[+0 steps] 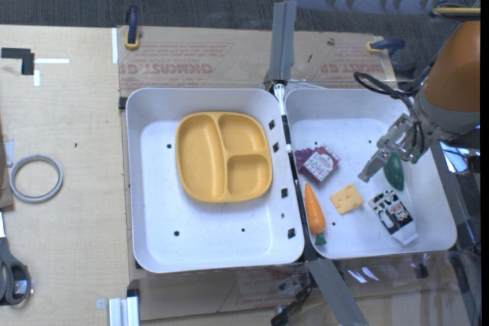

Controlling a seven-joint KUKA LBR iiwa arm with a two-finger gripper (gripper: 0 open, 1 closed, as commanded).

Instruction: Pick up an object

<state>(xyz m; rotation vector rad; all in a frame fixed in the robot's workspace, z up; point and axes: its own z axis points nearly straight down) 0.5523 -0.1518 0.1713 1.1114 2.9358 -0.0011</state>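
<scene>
The right bin (336, 118) holds a purple bunch of grapes (317, 163), an orange carrot (314, 210), a yellow cheese wedge (346, 200), a black-and-white carton (393, 214) and a small green object (395, 174). My gripper (388, 158) hangs over the right side of this bin, reaching in from the right. The green object lies directly under it, close against it, and whether it is gripped cannot be made out. The carton lies just below the gripper, the cheese to its lower left.
The left bin (153, 225) carries a yellow divided plate (224, 156). A metal divider (281, 50) runs between the bins. On the bench at the left lie a grey ring (34, 178) and scissors (14, 279).
</scene>
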